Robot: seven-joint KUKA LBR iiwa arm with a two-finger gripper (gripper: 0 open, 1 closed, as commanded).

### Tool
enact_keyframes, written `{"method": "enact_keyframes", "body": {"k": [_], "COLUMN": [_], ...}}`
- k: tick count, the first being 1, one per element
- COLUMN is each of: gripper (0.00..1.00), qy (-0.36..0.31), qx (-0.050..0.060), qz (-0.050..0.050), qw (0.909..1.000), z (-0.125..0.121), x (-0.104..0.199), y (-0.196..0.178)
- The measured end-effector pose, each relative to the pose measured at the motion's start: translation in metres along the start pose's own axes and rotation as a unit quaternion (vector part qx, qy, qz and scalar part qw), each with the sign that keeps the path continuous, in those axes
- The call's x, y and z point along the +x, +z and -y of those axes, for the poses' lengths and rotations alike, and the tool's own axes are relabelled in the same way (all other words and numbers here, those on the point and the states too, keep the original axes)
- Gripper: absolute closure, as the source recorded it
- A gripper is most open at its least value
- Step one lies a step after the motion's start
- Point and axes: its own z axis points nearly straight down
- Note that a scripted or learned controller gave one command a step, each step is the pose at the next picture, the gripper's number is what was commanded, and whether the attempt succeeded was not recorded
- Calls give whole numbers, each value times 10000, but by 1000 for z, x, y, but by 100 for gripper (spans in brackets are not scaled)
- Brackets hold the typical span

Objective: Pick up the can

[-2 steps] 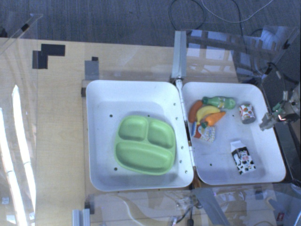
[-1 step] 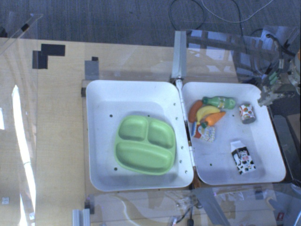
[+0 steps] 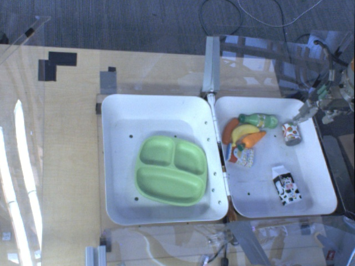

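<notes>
Item: right white bin (image 3: 327, 201). Contents: a small can (image 3: 292, 133) with a red-and-white label, lying tipped near the bin's far right edge; a green bottle (image 3: 258, 120) on its side; a banana (image 3: 246, 132); a carrot (image 3: 252, 139); a reddish-orange piece (image 3: 229, 129) too crowded to name; a small clear packet (image 3: 242, 156) with red and blue print; a black-and-white patterned carton (image 3: 286, 187) lying apart toward the near edge. The fruit, the bottle and the packet were heaped against the divider side, touching one another, most likely as loosely tipped in. The can lay well clear of that heap, which should leave room around it for an approach.

Item: left white bin (image 3: 116, 170). Contents: a green compartmented tray (image 3: 172, 169), flat, roughly central, its compartments bearing nothing.

Item: gripper (image 3: 308, 108). Position: at the right bin's far right corner, just beside and above the can, reaching in from the right, apparently placed for a descent on the can. Whether its jaws stood open or closed could not be told; nothing was seen between them. The can rested on the bin floor, not lifted.

Item: cables (image 3: 260, 10) looped on the dark floor beyond the bench.
</notes>
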Motion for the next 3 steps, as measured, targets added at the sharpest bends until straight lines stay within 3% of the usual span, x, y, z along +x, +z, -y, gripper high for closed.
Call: {"method": "enact_keyframes", "body": {"k": [1,2,3], "gripper": [0,100,100], "qy": [-362,-393,-60], "qx": [0,-12,-4], "qz": [-7,0,-8], "qw": [9993,9992,10000], "z": [-35,-37,-40], "x": [-1,0,61], "y": [158,148,72]}}
